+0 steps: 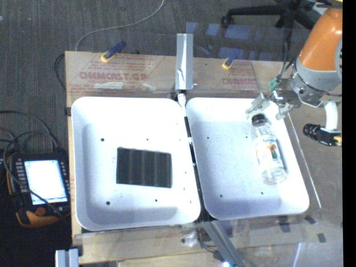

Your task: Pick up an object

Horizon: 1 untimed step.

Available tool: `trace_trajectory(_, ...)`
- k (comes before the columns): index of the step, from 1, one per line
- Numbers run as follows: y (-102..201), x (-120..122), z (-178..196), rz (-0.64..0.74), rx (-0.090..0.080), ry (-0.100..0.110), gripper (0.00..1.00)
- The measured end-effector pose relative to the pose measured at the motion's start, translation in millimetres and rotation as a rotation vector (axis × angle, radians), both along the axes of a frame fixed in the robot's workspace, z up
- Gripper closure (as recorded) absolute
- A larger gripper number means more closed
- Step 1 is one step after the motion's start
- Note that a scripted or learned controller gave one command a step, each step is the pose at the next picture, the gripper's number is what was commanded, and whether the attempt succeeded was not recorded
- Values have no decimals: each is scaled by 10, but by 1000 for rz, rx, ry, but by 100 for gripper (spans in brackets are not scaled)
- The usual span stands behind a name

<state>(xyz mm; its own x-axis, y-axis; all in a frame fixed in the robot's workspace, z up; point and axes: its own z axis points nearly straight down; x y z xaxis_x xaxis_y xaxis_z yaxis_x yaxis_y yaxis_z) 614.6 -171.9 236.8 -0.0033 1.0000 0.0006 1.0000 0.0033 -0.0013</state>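
1. Over in the right bin [233, 202], near its right wall, a clear plastic bottle [267, 152] lies flat on its side. Its dark cap [258, 119] points to the far edge of the bin, and its bottom points to the near edge. It has a small label with green and red on it.
2. Just past the cap, the gripper [270, 103] hangs at the far right corner of that bin. Its two thin fingers [256, 104] are spread apart with nothing between them. The bottle is not in the fingers. The cap lies just under them, and it may be very close, but it is hard to say if they touch.
3. Behind the gripper, the grey arm with its orange band [325, 35] comes in from the right, tipped down to the bin. The top of the arm is cut off by the edge of the view.
4. Next door, the left bin [94, 115] has a dark flat thing with stripes [144, 167] lying in the middle.
5. Both bins sit on a wooden bench [117, 74].
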Motion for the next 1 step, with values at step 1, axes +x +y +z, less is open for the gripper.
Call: trace_trajectory(1,-269,300,-471,147,-5,-1,0)
